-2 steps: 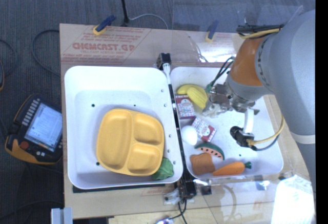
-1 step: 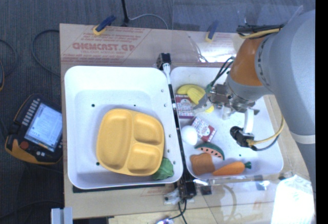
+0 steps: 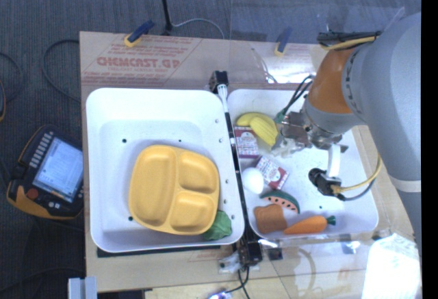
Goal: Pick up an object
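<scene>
The right bin (image 3: 358,196) holds several toy foods: a yellow banana (image 3: 259,128), a red box (image 3: 246,141), a small red-and-white packet (image 3: 272,171), a white egg (image 3: 253,180), a watermelon slice (image 3: 282,200), a brown bread piece (image 3: 269,217) and an orange carrot (image 3: 306,225). My gripper (image 3: 289,140) hangs low over the upper middle of this bin, just right of the banana and above the small packet. The wrist body hides its tips, and I see nothing held in it.
In the left bin (image 3: 109,113) lies a yellow divided plate (image 3: 174,188), with a green leaf (image 3: 220,226) at its lower right corner. A ridge (image 3: 233,154) separates the bins. A cable loop (image 3: 328,185) hangs from the wrist. A handheld pendant (image 3: 51,171) lies on the floor at left.
</scene>
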Robot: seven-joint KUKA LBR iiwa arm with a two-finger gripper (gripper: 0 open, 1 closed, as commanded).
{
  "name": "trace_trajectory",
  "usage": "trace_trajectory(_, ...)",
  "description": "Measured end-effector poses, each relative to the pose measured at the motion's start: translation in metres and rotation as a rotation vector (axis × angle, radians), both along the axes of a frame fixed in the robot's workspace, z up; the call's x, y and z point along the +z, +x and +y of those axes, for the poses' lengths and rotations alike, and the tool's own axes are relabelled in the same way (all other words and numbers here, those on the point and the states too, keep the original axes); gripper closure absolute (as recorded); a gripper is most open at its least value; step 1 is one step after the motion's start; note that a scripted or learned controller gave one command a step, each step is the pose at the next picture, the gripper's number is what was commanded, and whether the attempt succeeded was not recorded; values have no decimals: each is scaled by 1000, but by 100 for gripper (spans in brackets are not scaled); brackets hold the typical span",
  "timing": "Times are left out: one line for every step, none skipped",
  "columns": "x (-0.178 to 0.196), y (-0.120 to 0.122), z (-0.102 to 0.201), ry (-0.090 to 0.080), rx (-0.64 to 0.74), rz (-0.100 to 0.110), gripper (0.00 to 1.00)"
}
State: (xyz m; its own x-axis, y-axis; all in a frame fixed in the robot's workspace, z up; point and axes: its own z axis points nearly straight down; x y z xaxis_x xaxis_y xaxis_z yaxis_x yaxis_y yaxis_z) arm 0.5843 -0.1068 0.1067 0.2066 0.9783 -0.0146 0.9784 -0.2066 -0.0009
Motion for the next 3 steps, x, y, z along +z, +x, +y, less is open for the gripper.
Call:
trace_trajectory(0, 0, 0, 0, 0, 0, 0)
trace_trajectory(-18, 40, 2, 8, -481, -6, 0)
trace_trajectory(-10, 42, 2, 2, -474, -10, 100)
